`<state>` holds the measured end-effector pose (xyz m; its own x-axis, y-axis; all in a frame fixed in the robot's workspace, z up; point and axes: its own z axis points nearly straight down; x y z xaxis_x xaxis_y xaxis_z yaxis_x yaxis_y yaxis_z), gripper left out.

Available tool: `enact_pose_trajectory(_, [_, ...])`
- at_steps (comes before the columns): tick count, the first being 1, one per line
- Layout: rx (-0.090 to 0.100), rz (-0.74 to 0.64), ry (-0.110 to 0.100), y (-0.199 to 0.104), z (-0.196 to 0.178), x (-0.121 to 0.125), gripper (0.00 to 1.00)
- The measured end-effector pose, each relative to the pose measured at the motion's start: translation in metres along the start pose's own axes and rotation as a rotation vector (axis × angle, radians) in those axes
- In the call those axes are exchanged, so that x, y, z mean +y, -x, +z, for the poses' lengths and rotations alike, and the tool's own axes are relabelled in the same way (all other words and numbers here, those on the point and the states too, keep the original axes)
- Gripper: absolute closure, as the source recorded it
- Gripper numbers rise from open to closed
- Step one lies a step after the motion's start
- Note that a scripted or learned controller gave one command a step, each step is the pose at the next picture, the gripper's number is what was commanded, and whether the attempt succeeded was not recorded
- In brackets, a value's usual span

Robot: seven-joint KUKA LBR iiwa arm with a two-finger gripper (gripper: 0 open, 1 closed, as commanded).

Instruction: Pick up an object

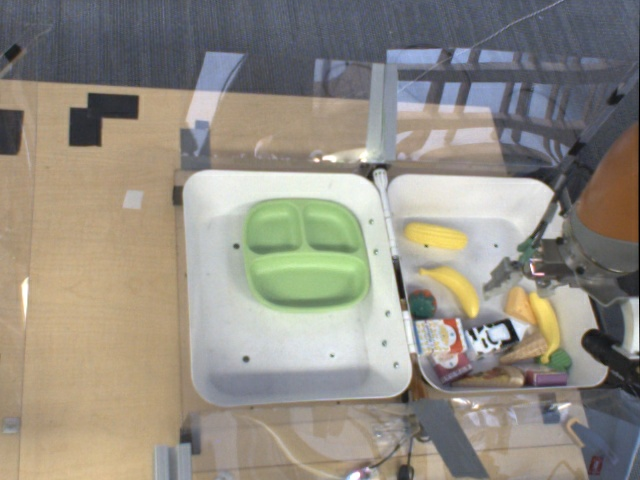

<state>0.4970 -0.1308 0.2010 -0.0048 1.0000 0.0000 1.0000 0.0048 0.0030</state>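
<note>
The right white bin (pixel 490 193) holds the toy food. A yellow corn cob (pixel 435 236) lies at its back left, with a banana (pixel 452 290) in front of it. A second banana (pixel 546 324) and an orange piece (pixel 517 303) lie by the right wall. My gripper (pixel 512 268) hangs over the bin's right half, just above the orange piece and right of the first banana. Its fingers stand open with nothing between them. The arm's orange band (pixel 612 203) shows at the right edge.
The left white bin (pixel 215 358) bears a green divided plate (pixel 305 253). Along the right bin's front lie a red and green fruit (pixel 422 303), a snack packet (pixel 442 341), a black-and-white carton (pixel 495 335), a cone (pixel 530 349) and small purple (pixel 548 377) and green (pixel 558 360) pieces.
</note>
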Motion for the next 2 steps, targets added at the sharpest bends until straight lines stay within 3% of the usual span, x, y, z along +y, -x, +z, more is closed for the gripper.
enact_pose_trajectory(1, [-0.002, 0.041, 0.016, -0.021, 0.11, 0.008, 0.0])
enact_pose_trajectory(2, [0.003, 0.041, 0.02, -0.023, 0.098, 0.011, 1.0])
